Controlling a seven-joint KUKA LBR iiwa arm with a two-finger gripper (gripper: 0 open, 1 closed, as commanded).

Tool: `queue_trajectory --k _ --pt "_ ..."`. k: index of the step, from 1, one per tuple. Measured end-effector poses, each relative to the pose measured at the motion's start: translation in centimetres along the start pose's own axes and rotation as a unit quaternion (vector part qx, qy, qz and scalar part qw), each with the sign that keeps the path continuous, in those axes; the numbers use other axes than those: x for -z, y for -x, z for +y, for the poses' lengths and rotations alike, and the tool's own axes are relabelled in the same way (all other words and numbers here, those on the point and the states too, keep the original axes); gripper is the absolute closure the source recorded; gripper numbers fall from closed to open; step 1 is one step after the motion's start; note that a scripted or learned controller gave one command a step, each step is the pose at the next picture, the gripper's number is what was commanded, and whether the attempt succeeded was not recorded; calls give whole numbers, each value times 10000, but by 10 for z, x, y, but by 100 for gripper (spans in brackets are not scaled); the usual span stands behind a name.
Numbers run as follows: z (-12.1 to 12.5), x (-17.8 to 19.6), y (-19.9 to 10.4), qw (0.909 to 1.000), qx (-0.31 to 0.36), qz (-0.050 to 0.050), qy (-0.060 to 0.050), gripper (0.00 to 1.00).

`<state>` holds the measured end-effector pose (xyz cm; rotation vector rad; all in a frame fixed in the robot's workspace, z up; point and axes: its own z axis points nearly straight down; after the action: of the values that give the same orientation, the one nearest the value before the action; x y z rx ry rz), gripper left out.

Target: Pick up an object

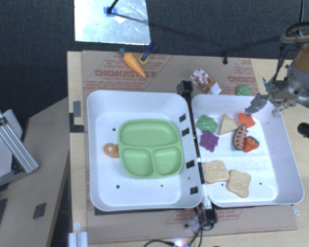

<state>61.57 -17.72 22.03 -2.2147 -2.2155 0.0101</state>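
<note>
Camera view: the gripper (257,106) hangs over the far right part of the right bin (288,158), directly beside an orange-red toy piece (246,119). Whether the jaws are wide or narrow cannot be told from this slant, and nothing is visibly between them.

The likely target is that orange-red piece, judged from its nearness to the gripper. It lies on the bin floor next to a tan wedge (226,123) and just above a watermelon slice (240,137) (crowding that may hinder a clean grasp).

Two toast slices (227,177) lie apart at the near side.

The left bin (100,153) carries a green divided tray (148,148) and a pretzel (111,150); a toy carrot (133,64) rests on the bench (51,138) beyond it.
</note>
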Motion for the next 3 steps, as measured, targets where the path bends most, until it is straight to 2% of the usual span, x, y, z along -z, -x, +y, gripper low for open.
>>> queue_trajectory --k 1,3 --pt "2 8 -1 10000 15 -11 62 0" --pt "16 -85 -7 10000 28 -7 49 0"
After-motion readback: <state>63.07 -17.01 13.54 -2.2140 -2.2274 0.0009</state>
